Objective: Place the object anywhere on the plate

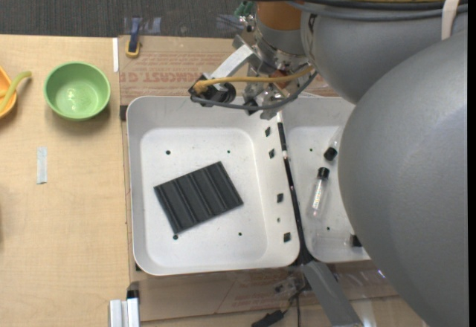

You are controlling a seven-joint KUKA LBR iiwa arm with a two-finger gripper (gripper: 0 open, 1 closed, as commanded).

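Note:
A dark grey ribbed plate (197, 195) lies flat and turned at an angle in the left bin (138, 192). In the right bin (327, 244) lies a clear tube with a black cap (320, 189), and a small black and white piece (331, 153) sits just behind it. My gripper (260, 97) hangs over the back rim where the two bins meet, well behind both the plate and the tube. Nothing can be seen held in it. The grey arm covers much of the right bin.
A green bowl (77, 90) stands on the wooden bench left of the bins, with an orange object (4, 92) at the far left edge. A small grey strip (42, 166) lies on the bench. Cardboard (178, 65) lies behind the bins.

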